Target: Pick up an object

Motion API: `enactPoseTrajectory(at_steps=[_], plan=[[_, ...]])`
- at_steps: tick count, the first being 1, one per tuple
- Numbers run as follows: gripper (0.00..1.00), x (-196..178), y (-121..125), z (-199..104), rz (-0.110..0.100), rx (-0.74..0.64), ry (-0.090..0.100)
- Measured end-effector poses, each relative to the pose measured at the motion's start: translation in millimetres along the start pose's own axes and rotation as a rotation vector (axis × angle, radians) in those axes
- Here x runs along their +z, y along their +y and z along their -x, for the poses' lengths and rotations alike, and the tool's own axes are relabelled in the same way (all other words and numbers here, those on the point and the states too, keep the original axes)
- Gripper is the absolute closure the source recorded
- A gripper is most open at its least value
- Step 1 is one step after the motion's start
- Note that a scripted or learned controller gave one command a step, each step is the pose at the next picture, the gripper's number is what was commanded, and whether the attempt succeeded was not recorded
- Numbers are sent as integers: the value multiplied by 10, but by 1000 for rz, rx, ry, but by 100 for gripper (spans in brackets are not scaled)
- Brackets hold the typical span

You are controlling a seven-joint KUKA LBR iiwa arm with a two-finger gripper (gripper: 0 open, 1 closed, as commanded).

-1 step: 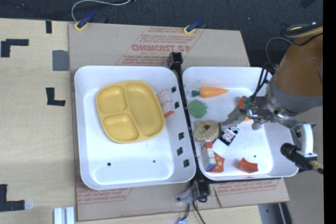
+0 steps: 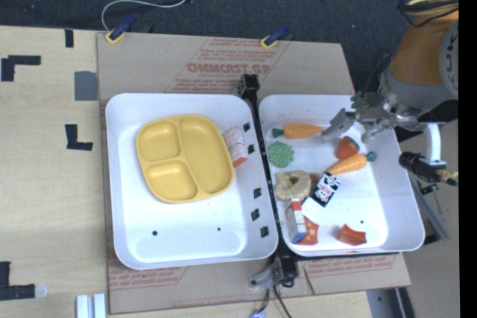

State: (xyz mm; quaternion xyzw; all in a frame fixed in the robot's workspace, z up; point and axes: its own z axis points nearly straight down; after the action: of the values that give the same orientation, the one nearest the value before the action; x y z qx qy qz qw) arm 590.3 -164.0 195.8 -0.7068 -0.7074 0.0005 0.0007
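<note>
My gripper [image 2: 349, 132] hangs over the back of the right bin [image 2: 395, 194], its two grey fingers spread open. Just in front of the fingertips lies a small red piece [image 2: 346, 148], not gripped. One orange carrot [image 2: 302, 131] lies to the left of the gripper, and a second carrot [image 2: 349, 164] sits just in front of the red piece. Also in this bin are a green round item [image 2: 281, 153], a tan bagel [image 2: 293, 183], a black-and-white carton [image 2: 324, 190], a red, white and blue box [image 2: 302, 227] and a red chunk [image 2: 352, 235].
The left bin [image 2: 127, 220] holds a yellow divided plate [image 2: 182, 158] and a small pale can [image 2: 236, 144] by its right wall. A black divider [image 2: 257, 160] runs between the bins. The arm's orange band [image 2: 425, 48] reaches in from the right.
</note>
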Motion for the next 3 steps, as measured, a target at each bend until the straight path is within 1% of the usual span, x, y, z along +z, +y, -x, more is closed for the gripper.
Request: enactPoseTrajectory(at_steps=[1, 2, 3], plan=[[0, 979, -260, -205, 11, -3, 3], [0, 1096, -545, -505, 7, 0, -3], [0, 1099, -12, -684, 6, -1, -1]])
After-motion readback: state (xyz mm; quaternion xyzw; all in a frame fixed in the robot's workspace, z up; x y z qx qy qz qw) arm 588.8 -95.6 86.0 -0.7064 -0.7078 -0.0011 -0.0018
